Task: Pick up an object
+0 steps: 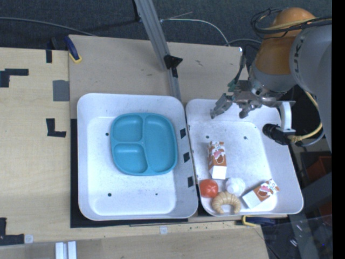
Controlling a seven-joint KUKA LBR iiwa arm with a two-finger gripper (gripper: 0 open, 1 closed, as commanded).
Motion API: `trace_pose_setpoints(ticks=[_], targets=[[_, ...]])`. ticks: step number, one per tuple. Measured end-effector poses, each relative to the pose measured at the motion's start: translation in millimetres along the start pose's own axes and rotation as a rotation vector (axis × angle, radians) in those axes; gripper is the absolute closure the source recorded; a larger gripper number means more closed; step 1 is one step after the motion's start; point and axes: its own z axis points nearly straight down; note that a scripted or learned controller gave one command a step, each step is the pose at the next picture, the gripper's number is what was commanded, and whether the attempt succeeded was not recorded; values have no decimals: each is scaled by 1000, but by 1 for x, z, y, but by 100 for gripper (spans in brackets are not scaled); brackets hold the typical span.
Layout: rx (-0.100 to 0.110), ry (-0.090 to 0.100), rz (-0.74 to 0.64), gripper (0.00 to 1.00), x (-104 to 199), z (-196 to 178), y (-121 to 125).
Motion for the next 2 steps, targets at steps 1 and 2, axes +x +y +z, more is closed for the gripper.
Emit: trace_pose_setpoints(ticks=[1,2], targets=[[0,0,0,0,0,0,0],[5,-1,1,0,-2,44,2]])
